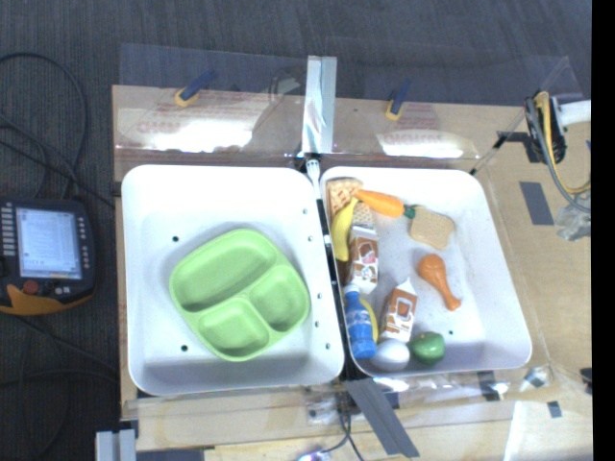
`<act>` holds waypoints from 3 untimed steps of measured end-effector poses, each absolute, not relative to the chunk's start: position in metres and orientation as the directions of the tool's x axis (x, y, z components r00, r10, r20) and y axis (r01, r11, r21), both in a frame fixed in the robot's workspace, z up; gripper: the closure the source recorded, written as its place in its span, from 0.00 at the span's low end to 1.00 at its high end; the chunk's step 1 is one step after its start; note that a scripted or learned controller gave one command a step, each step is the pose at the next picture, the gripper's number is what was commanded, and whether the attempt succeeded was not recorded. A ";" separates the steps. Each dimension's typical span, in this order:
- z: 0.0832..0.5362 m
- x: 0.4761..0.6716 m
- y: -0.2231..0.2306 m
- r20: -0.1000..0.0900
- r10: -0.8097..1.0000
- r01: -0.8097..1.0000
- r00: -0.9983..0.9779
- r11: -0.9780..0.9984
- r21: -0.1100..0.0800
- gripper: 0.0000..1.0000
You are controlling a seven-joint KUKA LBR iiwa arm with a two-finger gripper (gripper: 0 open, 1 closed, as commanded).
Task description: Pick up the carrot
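The carrot (381, 203) lies untouched near the back of the right bin (495, 257), just beside a banana (340, 227) and close to a slice of bread (430, 227), so the pick has not begun. The next move, I judge, calls for a descent over the carrot's middle (its neighbours crowd the left end). The hand's state I cannot tell. Hard to read: the cartons (363, 257) along the divider overlap, and a blue bottle (358, 325) partly hides what lies beneath. The left bin (144, 257) carries a green divided plate (240, 292).
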State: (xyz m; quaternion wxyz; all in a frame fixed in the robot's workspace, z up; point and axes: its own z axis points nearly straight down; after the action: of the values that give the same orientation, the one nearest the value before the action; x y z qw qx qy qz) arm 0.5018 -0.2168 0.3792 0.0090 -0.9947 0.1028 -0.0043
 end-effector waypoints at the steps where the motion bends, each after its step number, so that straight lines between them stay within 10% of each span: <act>1: 0.387 0.504 -0.214 0.014 -0.204 -0.204 0.979 -0.979 -0.033 1.00; 3: 0.404 0.510 -0.208 0.030 -0.203 -0.201 0.979 -0.978 -0.064 1.00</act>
State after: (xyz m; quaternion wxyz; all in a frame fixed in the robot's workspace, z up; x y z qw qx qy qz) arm 0.5104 -0.2084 0.4044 0.0301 -0.9942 0.1014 -0.0184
